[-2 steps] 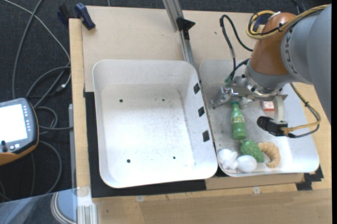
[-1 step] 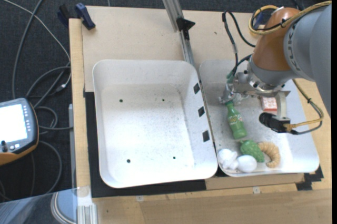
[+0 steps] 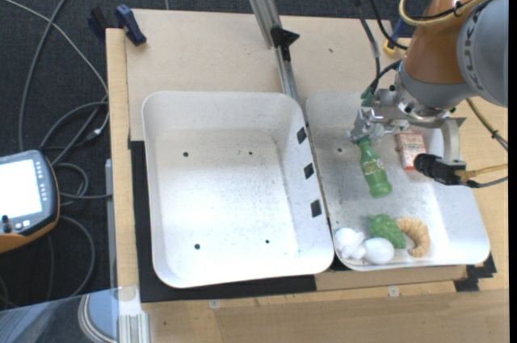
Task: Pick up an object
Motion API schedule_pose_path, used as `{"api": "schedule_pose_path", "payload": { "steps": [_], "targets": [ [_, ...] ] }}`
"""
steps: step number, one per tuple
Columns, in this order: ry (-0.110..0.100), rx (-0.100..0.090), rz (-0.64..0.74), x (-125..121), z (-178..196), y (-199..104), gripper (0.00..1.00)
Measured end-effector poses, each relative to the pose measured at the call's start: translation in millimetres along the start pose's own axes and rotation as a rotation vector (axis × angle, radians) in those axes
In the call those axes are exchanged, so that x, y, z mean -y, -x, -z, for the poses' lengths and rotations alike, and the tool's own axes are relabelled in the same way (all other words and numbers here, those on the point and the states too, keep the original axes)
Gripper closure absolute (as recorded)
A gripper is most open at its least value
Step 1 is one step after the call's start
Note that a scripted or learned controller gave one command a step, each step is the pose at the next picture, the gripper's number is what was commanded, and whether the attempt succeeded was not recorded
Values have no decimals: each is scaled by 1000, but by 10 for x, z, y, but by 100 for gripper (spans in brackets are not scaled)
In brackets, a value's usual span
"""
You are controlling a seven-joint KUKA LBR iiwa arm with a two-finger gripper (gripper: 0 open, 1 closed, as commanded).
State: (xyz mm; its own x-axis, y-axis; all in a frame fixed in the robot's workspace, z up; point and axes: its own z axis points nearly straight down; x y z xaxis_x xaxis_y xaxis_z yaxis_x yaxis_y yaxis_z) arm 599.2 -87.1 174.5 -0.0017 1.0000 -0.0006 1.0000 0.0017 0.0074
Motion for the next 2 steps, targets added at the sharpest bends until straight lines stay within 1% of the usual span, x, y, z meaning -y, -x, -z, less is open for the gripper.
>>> {"api": "schedule_pose_path", "payload": {
  "steps": [1, 2],
  "targets": [
    [1, 0, 0, -23, 546, -2, 100],
    [-2, 0, 0, -36, 833, -6, 100]
  ]
}}
